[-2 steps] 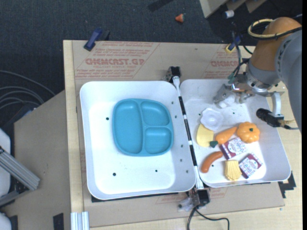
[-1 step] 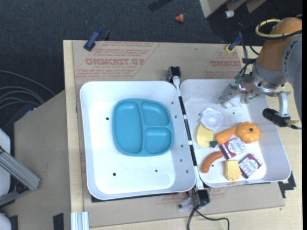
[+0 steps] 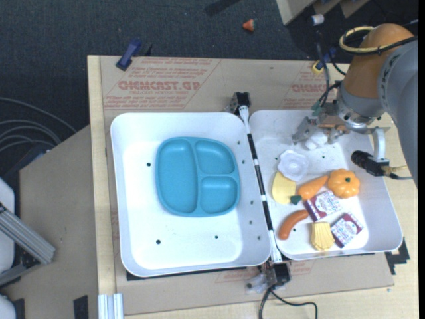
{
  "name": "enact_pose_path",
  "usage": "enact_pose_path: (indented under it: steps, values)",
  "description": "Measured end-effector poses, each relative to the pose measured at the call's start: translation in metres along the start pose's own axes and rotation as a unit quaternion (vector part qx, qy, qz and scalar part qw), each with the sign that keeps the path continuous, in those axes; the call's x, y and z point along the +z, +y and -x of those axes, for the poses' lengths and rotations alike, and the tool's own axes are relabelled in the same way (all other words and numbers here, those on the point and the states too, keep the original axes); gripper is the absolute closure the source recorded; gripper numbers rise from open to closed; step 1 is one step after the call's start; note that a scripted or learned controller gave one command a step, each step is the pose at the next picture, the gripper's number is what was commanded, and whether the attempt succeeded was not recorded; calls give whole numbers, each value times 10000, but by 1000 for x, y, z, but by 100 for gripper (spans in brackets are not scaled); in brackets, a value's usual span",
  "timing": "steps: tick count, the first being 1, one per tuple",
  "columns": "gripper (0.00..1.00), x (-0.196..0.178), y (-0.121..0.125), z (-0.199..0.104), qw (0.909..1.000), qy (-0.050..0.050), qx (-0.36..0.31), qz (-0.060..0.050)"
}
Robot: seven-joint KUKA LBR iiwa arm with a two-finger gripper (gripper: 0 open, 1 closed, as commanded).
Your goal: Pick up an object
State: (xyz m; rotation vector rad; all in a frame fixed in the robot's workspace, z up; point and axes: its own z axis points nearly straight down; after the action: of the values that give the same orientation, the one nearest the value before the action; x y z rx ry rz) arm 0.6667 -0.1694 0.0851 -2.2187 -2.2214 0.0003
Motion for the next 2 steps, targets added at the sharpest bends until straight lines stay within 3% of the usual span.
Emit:
enact_pose_path:
  steps: [1, 2]
  values:
    - [100, -11, 1, 0, 10000, -11, -4, 11]
    - [100, -98, -50, -41, 10000, 0, 3, 0]
